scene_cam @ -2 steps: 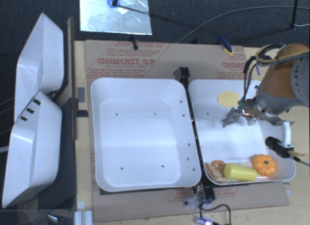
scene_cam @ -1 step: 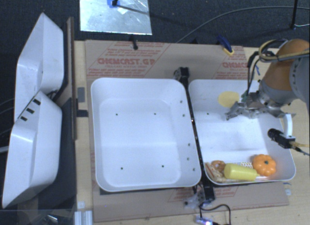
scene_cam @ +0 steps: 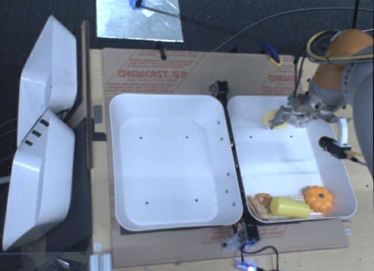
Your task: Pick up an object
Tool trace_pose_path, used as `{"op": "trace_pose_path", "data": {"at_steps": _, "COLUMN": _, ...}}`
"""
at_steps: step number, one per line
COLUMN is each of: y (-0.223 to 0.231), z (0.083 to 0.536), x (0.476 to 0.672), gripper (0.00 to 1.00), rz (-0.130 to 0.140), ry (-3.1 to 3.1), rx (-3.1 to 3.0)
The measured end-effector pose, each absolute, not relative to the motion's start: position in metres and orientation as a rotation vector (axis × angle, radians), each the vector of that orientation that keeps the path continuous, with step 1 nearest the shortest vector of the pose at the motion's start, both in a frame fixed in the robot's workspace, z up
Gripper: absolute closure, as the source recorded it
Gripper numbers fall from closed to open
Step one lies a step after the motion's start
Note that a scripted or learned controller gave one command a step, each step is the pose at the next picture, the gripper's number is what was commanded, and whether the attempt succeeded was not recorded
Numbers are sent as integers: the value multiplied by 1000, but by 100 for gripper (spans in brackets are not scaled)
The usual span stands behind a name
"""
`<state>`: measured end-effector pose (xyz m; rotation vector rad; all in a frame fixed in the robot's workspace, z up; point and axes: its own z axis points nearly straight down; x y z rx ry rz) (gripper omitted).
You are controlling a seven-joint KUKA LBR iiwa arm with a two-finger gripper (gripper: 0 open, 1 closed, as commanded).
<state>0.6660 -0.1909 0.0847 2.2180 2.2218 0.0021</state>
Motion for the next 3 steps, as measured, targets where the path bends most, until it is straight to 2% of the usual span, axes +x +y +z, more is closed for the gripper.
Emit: {"op": "trace_pose_path", "data": {"at_steps": 3, "y": -191, "z": 85, "x": 665, "gripper": 0, "rz": 1, "ry": 2222, "rx": 2220}}
